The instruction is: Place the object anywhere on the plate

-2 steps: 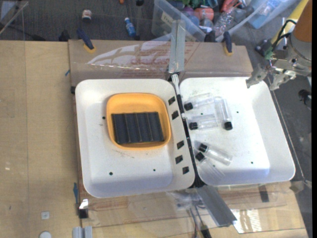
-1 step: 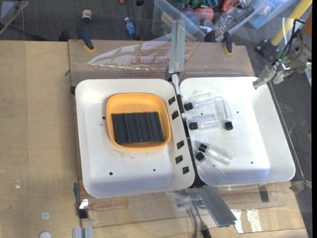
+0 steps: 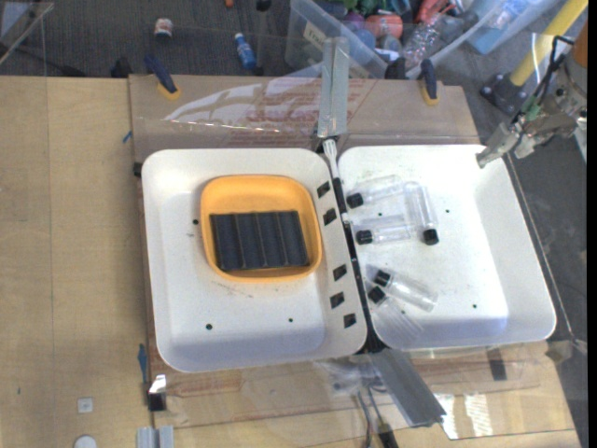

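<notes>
An orange plate [image 3: 216, 203] lies in the left bin [image 3: 177, 306]. A dark ribbed rectangular block [image 3: 260, 240] rests flat on it and covers most of its middle. In the right bin [image 3: 485, 278] lie several clear plastic vials with black caps: two [image 3: 392, 194] [image 3: 396, 231] near the far left and one [image 3: 403, 290] nearer the front. A loose black cap [image 3: 430, 236] sits beside them. The gripper [image 3: 499, 146] hangs over the right bin's far right corner, apart from all the vials, with nothing seen in it.
A row of black clips [image 3: 338, 250] runs along the divider between the bins. A clear tub of colourful toys [image 3: 410, 7] stands behind the bench. Blue and orange clamps [image 3: 164, 80] hold the back board.
</notes>
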Tool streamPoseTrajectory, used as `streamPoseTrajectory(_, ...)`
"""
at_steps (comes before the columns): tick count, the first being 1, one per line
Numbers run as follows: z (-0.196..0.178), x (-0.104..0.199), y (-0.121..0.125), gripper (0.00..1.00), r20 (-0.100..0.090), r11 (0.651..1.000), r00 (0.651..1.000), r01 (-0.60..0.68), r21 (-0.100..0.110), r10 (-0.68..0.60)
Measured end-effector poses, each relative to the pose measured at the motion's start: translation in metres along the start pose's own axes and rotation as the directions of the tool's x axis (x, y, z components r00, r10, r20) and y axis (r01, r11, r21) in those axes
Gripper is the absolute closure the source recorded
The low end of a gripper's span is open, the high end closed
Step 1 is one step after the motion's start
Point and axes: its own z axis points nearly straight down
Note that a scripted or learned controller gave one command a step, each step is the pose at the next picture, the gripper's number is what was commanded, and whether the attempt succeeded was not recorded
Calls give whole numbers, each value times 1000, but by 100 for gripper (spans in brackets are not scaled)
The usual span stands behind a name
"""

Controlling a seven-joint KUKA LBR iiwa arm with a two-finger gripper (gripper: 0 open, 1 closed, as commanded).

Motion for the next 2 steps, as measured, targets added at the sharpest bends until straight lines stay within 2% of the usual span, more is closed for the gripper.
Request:
streamPoseTrajectory(1,0,0,0,0,0,1000,1000,0,0,0)
streamPoseTrajectory(2,1,-6,-1,0,0,990,990,143,-1,-143)
